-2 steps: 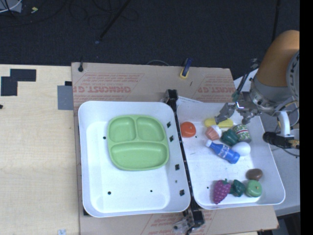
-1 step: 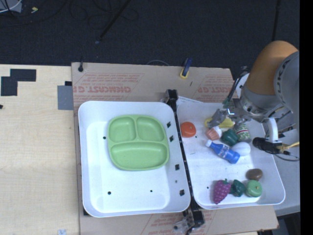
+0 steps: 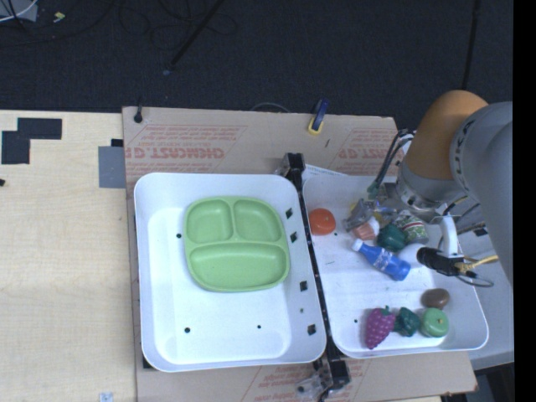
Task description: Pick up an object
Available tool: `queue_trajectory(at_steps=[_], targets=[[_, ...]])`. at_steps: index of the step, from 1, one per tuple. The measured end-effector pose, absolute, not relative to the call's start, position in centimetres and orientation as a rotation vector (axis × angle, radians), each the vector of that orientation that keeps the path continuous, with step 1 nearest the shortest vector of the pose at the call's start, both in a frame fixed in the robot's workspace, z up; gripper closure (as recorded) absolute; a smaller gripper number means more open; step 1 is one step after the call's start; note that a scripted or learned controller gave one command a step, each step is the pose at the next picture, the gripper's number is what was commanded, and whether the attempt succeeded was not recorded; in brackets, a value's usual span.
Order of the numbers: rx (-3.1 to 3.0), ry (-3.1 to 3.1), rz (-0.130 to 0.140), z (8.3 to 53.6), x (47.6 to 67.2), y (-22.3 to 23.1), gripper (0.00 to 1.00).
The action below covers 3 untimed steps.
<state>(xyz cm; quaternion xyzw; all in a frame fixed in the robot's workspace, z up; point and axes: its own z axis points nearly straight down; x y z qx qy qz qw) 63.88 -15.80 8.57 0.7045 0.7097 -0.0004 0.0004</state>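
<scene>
Far out to the left of the jaws I have the left bin, which carries a green divided plate lying flat; nothing I want is over there. Closer in, across the divider, the right bin holds the pickable clutter, and I judge the arm is down in it because that is where the objects are. An orange round piece sits just left of the jaws. The gripper is low among the toys at the bin's upper middle; I cannot tell how far apart the jaws stand or whether anything is between them. Just right and below lie a blue bottle and a dark green toy, crowded enough to foul a clean grasp. Further below the jaws sit purple grapes, a small green piece, a lime round toy and a brown lump.
</scene>
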Motion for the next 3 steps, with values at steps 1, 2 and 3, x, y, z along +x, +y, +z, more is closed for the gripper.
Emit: queue_trajectory(at_steps=[1, 2, 3], targets=[[2.213, 2.231, 0.0, 9.8, 63.9, -15.8, 1.0], [2.221, 2.217, 0.003, 15.9, 63.8, -16.6, 1.0], [2.224, 2.215, 0.003, 20.3, 63.6, -17.0, 1.0]])
